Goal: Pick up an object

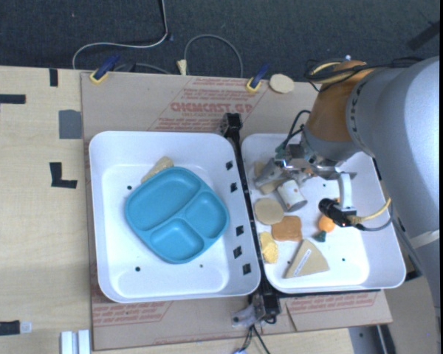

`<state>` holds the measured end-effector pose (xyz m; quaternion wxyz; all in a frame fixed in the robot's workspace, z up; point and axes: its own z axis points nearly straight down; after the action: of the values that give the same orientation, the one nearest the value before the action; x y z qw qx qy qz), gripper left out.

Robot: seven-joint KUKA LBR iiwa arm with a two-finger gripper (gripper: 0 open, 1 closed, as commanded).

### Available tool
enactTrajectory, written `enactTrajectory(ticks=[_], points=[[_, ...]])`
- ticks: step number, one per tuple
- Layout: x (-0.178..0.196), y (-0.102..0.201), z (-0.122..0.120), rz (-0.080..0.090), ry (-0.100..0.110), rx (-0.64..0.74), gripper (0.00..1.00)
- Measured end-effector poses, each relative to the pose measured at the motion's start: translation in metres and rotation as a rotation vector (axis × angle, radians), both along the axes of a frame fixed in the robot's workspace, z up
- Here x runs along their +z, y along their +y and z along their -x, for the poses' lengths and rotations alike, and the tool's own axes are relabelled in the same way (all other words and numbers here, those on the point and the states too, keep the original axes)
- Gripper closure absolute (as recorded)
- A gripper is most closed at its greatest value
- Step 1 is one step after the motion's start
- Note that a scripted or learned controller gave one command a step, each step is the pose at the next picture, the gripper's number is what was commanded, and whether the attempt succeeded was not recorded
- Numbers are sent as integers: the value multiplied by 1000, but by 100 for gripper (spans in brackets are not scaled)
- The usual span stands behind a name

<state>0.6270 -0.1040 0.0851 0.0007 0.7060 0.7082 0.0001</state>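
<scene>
My gripper [282, 171] is low in the upper left part of the right bin [369, 268], under the grey arm and its orange band [332, 113]. Just below the gripper lies a white cylinder [290, 195]. Further toward the front of the bin sit a round tan cookie [268, 211], an orange-brown toast piece [286, 228], a yellow piece [269, 248] and a tan sandwich wedge [307, 260]. A small orange object [325, 224] lies to the right of the toast. I see nothing clearly held.
The left bin [107, 168] holds a blue divided plate [177, 212] with a tan piece [159, 167] behind it. A divider with black clips [240, 198] separates the bins. A tan disc [281, 84] rests on the cardboard behind the right bin.
</scene>
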Motion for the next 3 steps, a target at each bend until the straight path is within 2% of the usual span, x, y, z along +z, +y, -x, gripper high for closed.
enactTrajectory(ticks=[1,2,3], points=[[0,8,-26,1,0,-1,0],[-1,6,-39,-4,18,-3,0],[-1,4,-39,-6,15,-4,0]])
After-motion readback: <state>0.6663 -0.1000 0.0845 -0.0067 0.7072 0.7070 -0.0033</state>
